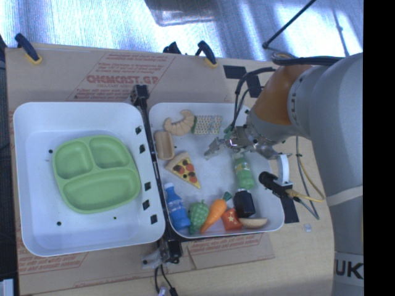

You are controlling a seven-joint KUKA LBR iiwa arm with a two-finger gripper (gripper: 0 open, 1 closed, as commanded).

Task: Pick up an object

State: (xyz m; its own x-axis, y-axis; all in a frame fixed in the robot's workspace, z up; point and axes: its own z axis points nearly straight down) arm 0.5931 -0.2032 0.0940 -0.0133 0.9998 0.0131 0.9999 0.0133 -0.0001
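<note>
Holding toy food, right bin [274, 217] neighbours left bin's [28, 165] green plate [95, 172].

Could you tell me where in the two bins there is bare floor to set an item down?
The left bin has bare floor around the green divided plate, widest along its front edge. In the right bin, one patch lies between the pizza slice and the green bottle. Its front is crowded: blue bottle, carrot.

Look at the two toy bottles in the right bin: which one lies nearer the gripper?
The green bottle, just below the gripper; the blue bottle lies by the bin's front left corner.
</note>
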